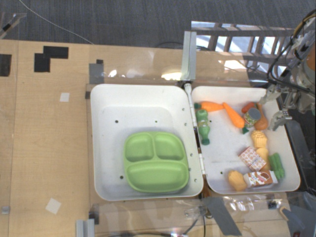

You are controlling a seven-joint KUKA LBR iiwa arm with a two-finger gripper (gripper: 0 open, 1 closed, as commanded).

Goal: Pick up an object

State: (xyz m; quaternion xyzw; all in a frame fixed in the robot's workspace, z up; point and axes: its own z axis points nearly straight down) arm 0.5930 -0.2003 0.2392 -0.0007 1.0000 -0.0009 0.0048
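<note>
White, shallow plastic bins sit side by side on the wooden bench (44, 147). The left bin (106, 107) holds a green three-compartment plate (156, 162). The right bin (217, 147) holds a green toy bottle (202, 125) along its left wall, two orange carrots (213, 106) (234, 115) near its far edge, a yellow corn cob (259, 139), a pink checked packet (252, 158) and a tan bread roll (237, 180). The two-finger gripper (274, 110) hangs at the right bin's far right corner, fingers parted, nothing between them.
</note>
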